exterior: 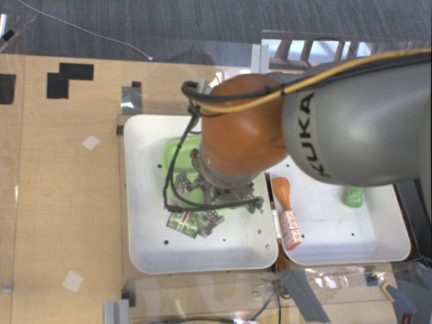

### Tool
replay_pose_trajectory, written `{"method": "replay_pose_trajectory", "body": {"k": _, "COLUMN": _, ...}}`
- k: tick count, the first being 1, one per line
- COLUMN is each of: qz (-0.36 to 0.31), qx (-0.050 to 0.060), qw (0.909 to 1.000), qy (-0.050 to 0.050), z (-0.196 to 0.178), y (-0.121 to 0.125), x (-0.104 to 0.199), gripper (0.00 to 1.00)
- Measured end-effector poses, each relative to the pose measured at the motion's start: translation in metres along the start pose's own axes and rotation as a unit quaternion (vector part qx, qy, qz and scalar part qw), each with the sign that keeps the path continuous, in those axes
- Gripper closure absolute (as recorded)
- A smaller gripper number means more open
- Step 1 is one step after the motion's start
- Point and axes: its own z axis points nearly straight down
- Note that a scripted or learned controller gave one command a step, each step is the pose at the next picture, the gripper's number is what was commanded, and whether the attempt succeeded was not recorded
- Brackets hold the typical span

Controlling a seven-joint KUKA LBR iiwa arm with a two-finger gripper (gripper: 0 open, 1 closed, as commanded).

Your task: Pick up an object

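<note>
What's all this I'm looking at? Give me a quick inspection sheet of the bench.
Surface: wooden bench bearing left bin and right bin.
Job's things: green item and crumpled packet in left bin; orange-handled tool and small green object in right bin.
Clutter: nothing seen.
Grippers: pincer low over the left bin, above the packet.
Cables: black cable looping off the wrist.
Surroundings: dark carpet.

Grey arm [351, 127] reaches from right; hand [202, 214] pointing down.
</note>
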Motion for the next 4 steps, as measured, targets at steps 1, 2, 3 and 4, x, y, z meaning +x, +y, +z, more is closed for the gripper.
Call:
{"method": "replay_pose_trajectory", "body": {"k": 1, "qz": -0.095, "qx": 0.000, "qw": 0.9955, "qy": 0.000, "z": 0.005, "y": -0.018, "x": 0.011, "gripper": 1.00}}
{"method": "replay_pose_trajectory", "body": {"k": 2, "qz": -0.062, "qx": 0.000, "qw": 0.9981, "qy": 0.001, "z": 0.004, "y": -0.034, "x": 0.030, "gripper": 1.00}}
{"method": "replay_pose_trajectory", "body": {"k": 3, "qz": -0.063, "qx": 0.001, "qw": 0.9980, "qy": -0.003, "z": -0.008, "y": -0.033, "x": 0.027, "gripper": 1.00}}
{"method": "replay_pose_trajectory", "body": {"k": 4, "qz": 0.248, "qx": 0.000, "qw": 0.9687, "qy": 0.002, "z": 0.019, "y": -0.036, "x": 0.025, "gripper": 1.00}}
